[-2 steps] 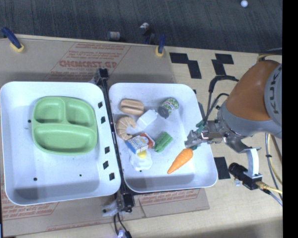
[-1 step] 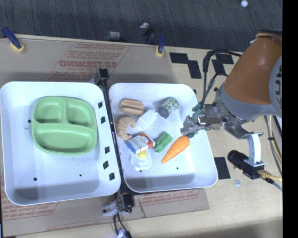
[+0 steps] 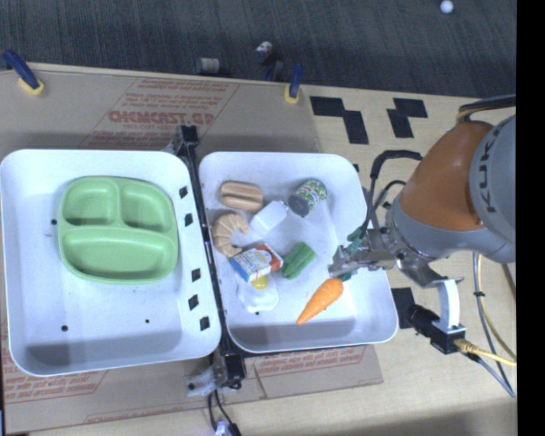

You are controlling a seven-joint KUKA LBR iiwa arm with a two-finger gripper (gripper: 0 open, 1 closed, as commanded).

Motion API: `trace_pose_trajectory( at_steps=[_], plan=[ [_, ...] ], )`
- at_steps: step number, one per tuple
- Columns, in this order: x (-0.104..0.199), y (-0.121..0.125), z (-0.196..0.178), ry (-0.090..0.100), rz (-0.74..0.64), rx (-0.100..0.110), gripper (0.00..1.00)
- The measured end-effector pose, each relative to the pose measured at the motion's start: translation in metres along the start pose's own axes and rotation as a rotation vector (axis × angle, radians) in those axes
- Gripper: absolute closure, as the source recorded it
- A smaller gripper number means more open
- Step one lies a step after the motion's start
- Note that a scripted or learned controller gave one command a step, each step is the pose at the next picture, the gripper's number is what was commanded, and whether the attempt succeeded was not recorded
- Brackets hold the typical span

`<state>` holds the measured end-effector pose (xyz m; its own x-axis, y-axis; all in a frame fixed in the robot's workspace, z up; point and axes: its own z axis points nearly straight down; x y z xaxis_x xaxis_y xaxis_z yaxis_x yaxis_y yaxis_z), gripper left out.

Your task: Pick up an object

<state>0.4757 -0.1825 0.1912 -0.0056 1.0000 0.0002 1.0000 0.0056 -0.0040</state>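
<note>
Reaching in from the right, grey arm (image 3: 454, 198) with orange band, wrist bent low over the right bin's (image 3: 363, 330) right wall. Gripper (image 3: 345, 263): just inside that wall; whether apart or together cannot be told.

Carrot (image 3: 322, 299): orange, green top, tilted, top end touching or just beneath the gripper; not seen between anything.
Green piece (image 3: 298, 260): just left of the gripper.
Small carton (image 3: 255, 262): print unreadable.
Can (image 3: 307, 196): far side, label unreadable.
Hot dog bun (image 3: 241, 194), croissant-like pastry (image 3: 228, 232): left part.

Left bin (image 3: 27, 334): green divided plate (image 3: 118, 228).
Cardboard (image 3: 163, 107) on the table: red print, roughly "CHEMCAST GP".
</note>
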Motion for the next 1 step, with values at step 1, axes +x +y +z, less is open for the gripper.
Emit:
trace_pose_trajectory(
  at_steps=[1],
  plan=[
    [0.0299,0.0152,-0.0968,-0.003,-0.001,-0.009,1.0]
  ],
)
